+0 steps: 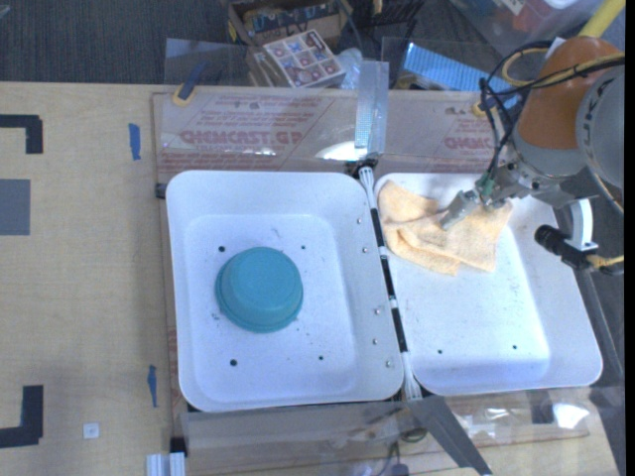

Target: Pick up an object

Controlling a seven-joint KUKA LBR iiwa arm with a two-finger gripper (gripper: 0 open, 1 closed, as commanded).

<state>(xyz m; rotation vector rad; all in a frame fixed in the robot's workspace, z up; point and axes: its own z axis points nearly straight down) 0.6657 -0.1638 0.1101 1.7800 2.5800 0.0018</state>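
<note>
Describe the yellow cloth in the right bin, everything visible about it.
The yellow cloth is a pale yellow-orange, soft-looking fabric, crumpled and folded over itself in uneven layers rather than spread flat. It lies on the floor of the right bin, in that bin's upper left part, close to the divider between the two bins. The gripper is down on its top side, at or pressing into the folds; whether any fabric sits between the fingers cannot be told.

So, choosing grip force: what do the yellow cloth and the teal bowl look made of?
The yellow cloth looks like soft matte fabric, since it lies crumpled in folds. The teal bowl, upside down, looks like smooth rigid plastic with an even, dull surface, though silicone is possible.
</note>
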